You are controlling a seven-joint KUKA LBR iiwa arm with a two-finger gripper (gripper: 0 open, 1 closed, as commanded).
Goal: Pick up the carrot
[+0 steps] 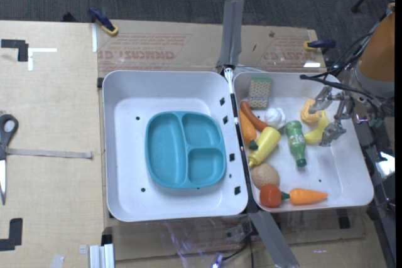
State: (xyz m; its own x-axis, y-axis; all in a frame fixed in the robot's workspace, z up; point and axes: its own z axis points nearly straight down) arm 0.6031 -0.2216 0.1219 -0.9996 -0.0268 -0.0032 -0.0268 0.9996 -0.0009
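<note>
The carrot (308,196), orange with a green stub at its left end, lies flat near the front edge of the right bin (352,188), just right of a red tomato (270,196). My gripper (328,115) hovers at the bin's right side, well behind the carrot, above a yellow banana (316,130). Its fingers (333,132) stand open and nothing is held between them.
The right bin also holds a green bottle (295,142), yellow bottle (267,142), brown round item (265,175), red pepper (251,115), white garlic (274,116), sponge (259,92) and an orange-yellow piece (308,111). A blue divided plate (186,149) sits in the left bin (119,135).
</note>
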